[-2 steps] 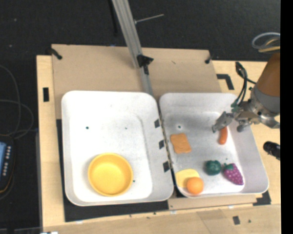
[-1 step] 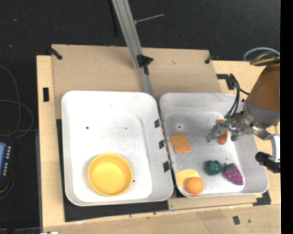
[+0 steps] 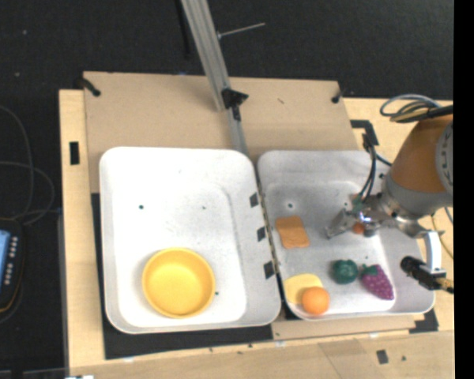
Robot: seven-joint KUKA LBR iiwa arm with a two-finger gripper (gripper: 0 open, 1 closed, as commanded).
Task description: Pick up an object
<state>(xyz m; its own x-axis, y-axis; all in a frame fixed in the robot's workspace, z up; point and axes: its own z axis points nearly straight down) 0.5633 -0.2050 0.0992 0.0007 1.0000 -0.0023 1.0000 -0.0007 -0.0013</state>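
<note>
- The left bin [image 3: 174, 188] is holding a yellow bowl [image 3: 178, 282] near its front.
- The right bin [image 3: 316, 176] is holding the gripper [image 3: 346, 226], hanging low with nothing between its fingers; whether they are apart or together, I cannot tell.
- A tan block [image 3: 291, 232] is lying just left of it.
- Purple grapes [image 3: 378, 282], a green piece [image 3: 345, 272], an orange [image 3: 315, 300] and a yellow piece [image 3: 300, 283] are sitting along the front.

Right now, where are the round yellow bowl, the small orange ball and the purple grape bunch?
round yellow bowl [image 3: 178, 282], camera view, inner floor.
small orange ball [image 3: 315, 300], camera view, top.
purple grape bunch [image 3: 378, 282], camera view, middle.
</note>
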